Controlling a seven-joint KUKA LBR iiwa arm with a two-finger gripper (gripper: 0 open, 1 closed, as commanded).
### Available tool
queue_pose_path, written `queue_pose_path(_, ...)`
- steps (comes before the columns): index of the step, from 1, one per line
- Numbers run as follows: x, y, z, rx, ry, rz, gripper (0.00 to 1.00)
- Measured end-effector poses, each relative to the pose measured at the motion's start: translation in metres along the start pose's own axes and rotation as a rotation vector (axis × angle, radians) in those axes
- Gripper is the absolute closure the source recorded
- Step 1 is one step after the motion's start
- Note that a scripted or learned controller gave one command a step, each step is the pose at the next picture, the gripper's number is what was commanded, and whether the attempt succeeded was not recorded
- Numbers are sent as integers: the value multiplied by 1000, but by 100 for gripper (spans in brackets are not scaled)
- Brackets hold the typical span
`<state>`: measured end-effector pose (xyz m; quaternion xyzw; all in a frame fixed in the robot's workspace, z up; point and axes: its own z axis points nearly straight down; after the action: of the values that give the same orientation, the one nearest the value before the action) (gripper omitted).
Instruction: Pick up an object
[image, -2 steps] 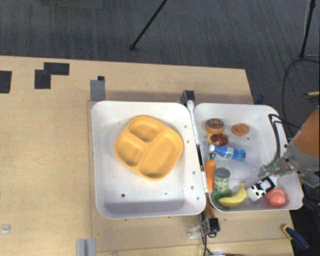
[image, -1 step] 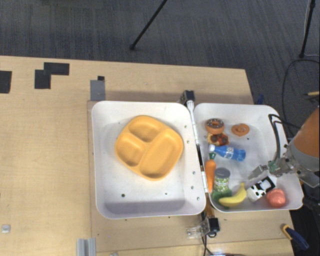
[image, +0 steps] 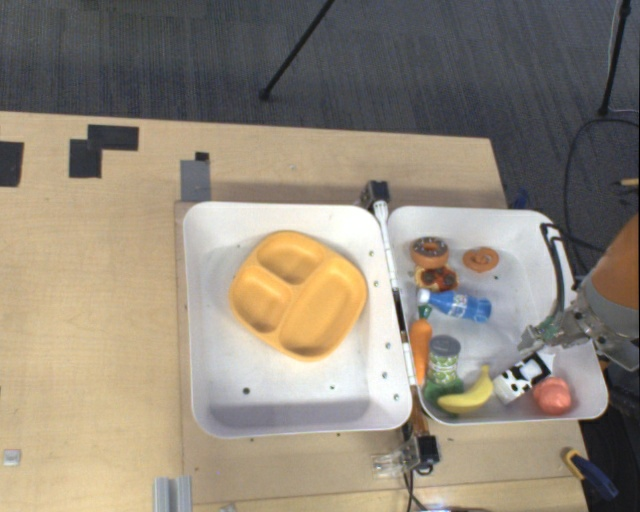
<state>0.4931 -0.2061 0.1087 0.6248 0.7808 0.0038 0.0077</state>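
The left bin (image: 210, 300) carries a yellow divided plate (image: 298, 293). The right bin (image: 520, 225) holds the clutter: a carrot (image: 421, 347) lying lengthwise toward the camera, tip down, a banana (image: 468, 397) curving along the near wall. The gripper (image: 545, 335) hovers low by a black-and-white block (image: 518, 379) (pink ball (image: 552, 396) just beside it); its opening I cannot tell. The approach seems underway; next likely calls for descending squarely onto the block

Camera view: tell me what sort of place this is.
Most likely a robot lab set up for grasping trials. A plywood bench bears two white bins: the left bin holds a yellow tray, the right bin toy food such as a banana. An arm reaches in, over grey carpet.
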Motion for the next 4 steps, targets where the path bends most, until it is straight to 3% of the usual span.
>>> queue_pose_path(1,46,6,-66,11,7,-240,100)
queue_pose_path(2,50,15,21,6,7,-843,100)
queue_pose_path(3,22,21,6,7,10,-1031,100)
queue_pose_path(4,34,45,-47,5,10,-1265,100)
